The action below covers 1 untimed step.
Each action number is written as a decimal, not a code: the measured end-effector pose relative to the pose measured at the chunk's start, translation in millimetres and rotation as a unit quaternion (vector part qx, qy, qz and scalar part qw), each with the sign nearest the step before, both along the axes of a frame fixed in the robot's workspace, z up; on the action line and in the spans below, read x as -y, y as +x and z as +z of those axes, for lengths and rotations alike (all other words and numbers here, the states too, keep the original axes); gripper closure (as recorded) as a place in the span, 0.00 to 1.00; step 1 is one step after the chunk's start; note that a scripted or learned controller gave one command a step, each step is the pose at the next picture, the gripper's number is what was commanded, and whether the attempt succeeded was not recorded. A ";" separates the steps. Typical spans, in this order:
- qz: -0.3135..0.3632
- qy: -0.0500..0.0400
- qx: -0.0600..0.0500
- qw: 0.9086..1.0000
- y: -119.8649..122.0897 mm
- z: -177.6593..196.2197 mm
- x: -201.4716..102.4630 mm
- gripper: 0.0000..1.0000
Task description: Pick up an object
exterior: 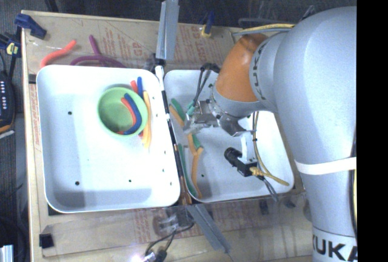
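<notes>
My gripper (193, 122) reaches down into the right bin (273, 179), near its left wall. Right beneath and beside it lie several thin stick-like objects: an orange one (195, 148), a green one (177, 106) and another orange one (176, 116). The gripper's metal parts blend with these sticks, so nothing shows clearly between them. In the left bin (79, 176) sits a green bowl (118, 110) with red, blue and yellow sticks (140, 103) resting in and against it.
The grey arm with its orange band (239, 76) covers most of the right bin. A black part with a yellow cable (242, 162) hangs over that bin's floor. A grey bar (167, 27) and red and purple tools (91, 56) lie on the bench behind the bins.
</notes>
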<state>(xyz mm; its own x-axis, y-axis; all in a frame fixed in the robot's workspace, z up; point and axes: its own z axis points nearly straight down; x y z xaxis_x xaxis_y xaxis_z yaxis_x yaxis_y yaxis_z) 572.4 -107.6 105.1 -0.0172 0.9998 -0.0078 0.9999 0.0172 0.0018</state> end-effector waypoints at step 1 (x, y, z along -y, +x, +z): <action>-0.193 0.005 -0.002 0.981 19.5 86.6 -74.2 1.00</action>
